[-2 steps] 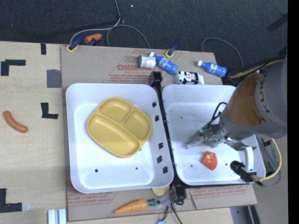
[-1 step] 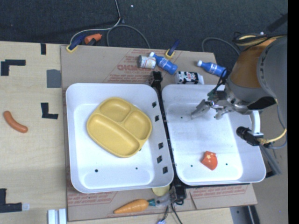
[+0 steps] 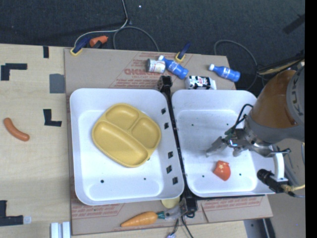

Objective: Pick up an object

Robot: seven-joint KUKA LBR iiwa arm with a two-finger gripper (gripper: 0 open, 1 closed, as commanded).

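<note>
White bins [image 3: 81, 133] number two: one yellow tray [image 3: 126, 134], one red object [image 3: 222, 170] beneath the spread-fingered, unladen hand [image 3: 225, 148].

Bare white bin floor [image 3: 203, 128] lies open left of the metal gripper fingers [image 3: 218, 146]; a small red strawberry-like piece [image 3: 222, 170] sits just below them.

A light wooden bench [image 3: 29, 182] with black tape marks carries a brown cardboard sheet [image 3: 119, 73], on which two shallow white plastic bins sit touching, left [image 3: 81, 148] and right [image 3: 198, 100]. Behind the bins lie small blue-and-white bottles [image 3: 176, 68] [image 3: 225, 73]. An orange toy carrot [image 3: 139, 219] lies at the front edge, and a reddish toy sausage [image 3: 16, 129] on bare wood at far left.
</note>
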